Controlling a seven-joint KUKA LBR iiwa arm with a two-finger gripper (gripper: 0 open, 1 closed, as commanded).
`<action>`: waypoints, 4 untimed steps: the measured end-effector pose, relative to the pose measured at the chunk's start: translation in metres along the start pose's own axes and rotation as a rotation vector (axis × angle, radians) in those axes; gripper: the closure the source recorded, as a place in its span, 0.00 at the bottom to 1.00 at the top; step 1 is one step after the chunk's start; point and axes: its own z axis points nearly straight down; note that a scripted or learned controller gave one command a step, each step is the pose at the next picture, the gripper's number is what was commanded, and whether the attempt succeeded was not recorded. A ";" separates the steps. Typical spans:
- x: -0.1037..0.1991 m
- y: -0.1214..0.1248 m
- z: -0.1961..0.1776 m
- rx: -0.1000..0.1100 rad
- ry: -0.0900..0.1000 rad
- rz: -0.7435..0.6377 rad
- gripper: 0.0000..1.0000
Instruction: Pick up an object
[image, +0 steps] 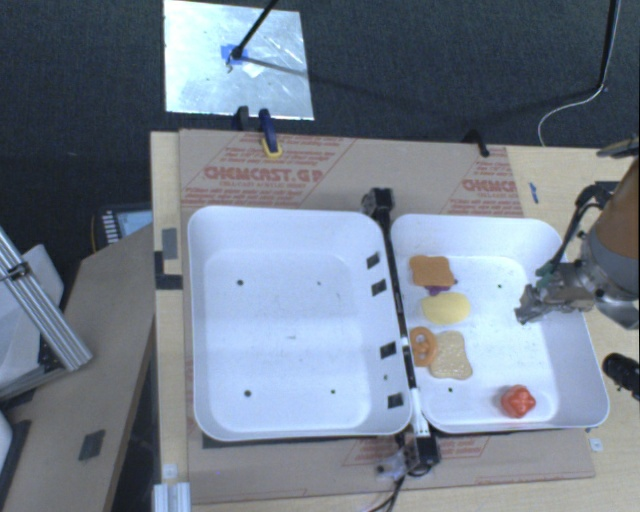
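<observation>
Nearest, at the front of the right bin (575, 395), sits a small red object (517, 401), near the front right corner. Behind it and to the left, close to the divider, lie a pale flat piece (451, 355) with an orange pretzel-shaped ring (422, 344) touching its left edge. Further back rests a yellow lump (446, 307), and behind that an orange-brown square (432, 270). The gripper (530, 306) hovers over the right side of this bin, well apart from all these items, with nothing visibly between its fingers; whether the jaws are open or closed cannot be told. The left bin (285, 325) lies beside it.
</observation>
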 end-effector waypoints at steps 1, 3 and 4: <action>0.064 -0.008 -0.109 -0.010 0.002 -0.006 1.00; 0.170 -0.001 -0.185 0.015 0.002 -0.004 1.00; 0.249 0.007 -0.265 -0.005 0.006 -0.006 1.00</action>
